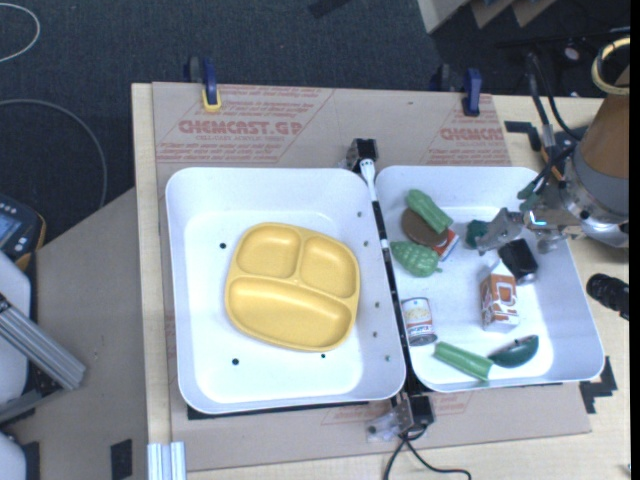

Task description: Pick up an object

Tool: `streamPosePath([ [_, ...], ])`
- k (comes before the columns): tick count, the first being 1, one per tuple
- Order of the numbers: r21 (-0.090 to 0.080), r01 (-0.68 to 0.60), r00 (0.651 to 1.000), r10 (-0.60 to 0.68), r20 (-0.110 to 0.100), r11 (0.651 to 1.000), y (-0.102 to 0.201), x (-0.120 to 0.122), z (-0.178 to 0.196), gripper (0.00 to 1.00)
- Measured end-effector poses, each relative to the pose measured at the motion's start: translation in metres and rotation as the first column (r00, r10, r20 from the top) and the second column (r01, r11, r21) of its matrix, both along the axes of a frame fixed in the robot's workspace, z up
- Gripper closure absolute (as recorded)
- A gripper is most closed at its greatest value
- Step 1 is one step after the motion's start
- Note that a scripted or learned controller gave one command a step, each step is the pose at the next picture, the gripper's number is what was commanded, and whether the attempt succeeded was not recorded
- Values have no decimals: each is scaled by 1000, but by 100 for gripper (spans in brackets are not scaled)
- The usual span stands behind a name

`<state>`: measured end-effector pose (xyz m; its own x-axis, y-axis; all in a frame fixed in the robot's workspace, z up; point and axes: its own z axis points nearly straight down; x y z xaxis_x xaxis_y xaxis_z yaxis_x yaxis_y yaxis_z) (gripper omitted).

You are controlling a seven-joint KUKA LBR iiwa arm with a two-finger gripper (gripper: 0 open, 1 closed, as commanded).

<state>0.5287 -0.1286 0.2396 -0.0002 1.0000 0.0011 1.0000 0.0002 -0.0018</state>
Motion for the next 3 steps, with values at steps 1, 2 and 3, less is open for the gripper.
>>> streamPosePath([
  [1,-1,-1,1000,1,3,1000,0,1,11,100],
  [2,3,-3,1000,3,-5,1000,43,-52,-4,100],
  [3,1,-8,1000,8,6,1000,103,-49,16,100],
])
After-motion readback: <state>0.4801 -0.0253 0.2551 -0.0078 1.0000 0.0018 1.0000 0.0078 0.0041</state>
